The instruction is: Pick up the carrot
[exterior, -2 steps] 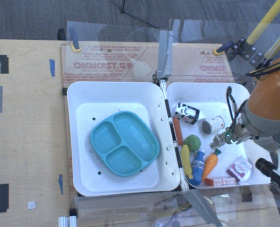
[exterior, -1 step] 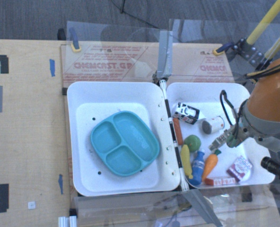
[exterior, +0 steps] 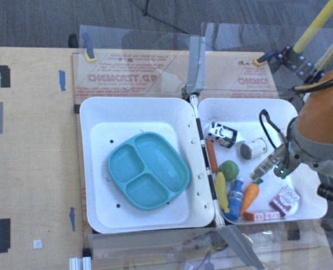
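Note:
The carrot [exterior: 249,198] is orange with a green top and lies tilted near the front of the right bin [exterior: 301,107]. Its green end points up and to the right, toward the gripper. My gripper [exterior: 269,169] hangs low over the bin, just up and to the right of the carrot's green top and close to it. The grey arm with its orange band [exterior: 323,120] comes in from the right and covers part of the bin's right side. The carrot rests on the bin floor.
Beside the carrot on its left lie a blue bottle [exterior: 235,196], a yellow banana [exterior: 220,191], a green ball [exterior: 229,169] and a long red-orange piece [exterior: 211,155]. A black-and-white carton [exterior: 221,134], a grey cylinder [exterior: 252,148] and a pink packet [exterior: 284,200] are nearby. The left bin holds a teal divided plate [exterior: 148,169].

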Motion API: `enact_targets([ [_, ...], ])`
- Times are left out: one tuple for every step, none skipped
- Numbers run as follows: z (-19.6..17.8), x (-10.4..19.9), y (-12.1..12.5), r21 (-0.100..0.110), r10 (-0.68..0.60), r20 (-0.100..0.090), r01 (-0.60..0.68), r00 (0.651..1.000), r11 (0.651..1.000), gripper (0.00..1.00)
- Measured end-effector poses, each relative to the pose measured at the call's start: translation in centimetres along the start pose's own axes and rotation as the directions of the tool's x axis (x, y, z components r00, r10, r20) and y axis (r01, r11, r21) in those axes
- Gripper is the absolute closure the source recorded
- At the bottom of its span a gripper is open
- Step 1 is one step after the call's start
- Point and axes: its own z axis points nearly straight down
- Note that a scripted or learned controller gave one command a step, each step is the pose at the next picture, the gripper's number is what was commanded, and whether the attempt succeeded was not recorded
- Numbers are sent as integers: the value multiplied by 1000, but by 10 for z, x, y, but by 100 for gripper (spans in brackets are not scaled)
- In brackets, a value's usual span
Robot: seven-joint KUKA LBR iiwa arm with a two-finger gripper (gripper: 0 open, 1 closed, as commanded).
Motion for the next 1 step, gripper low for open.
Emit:
enact_targets([
  [-11,8,7,-2,-272,3,272,962,962,100],
])
